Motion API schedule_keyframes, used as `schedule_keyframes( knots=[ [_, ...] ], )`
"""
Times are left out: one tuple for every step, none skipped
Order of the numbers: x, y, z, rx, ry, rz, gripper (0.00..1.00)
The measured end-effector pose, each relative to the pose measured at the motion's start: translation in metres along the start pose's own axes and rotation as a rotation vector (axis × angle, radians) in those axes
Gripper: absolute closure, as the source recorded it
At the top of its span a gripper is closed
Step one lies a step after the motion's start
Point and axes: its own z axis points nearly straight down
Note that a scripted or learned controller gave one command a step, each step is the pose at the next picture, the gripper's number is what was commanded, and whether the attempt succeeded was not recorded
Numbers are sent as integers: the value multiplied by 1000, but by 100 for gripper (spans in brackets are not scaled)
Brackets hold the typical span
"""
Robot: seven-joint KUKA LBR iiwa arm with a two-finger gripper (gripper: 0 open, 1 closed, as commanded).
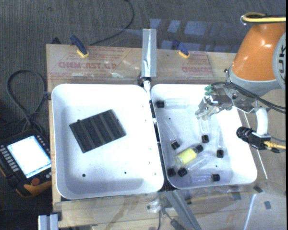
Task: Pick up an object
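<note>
while gripper [207,110] hovers over right bin [240,169], finger state unclear; board lettering illegible

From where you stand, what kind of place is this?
Probably a robotics lab test bench: a robot arm reaching over two white bins, a handheld control tablet on the floor, and clamps holding the board.

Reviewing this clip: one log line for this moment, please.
phase: reaching | gripper: over right bin, nothing seen held | yellow object: lying in right bin | left bin: black ridged pad
</note>
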Motion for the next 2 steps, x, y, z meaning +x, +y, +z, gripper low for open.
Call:
schedule_keyframes(
  knots=[
    [-40,7,164,-16,-4,-125,0],
    [-117,8,50,-3,-3,-132,0]
  ],
)
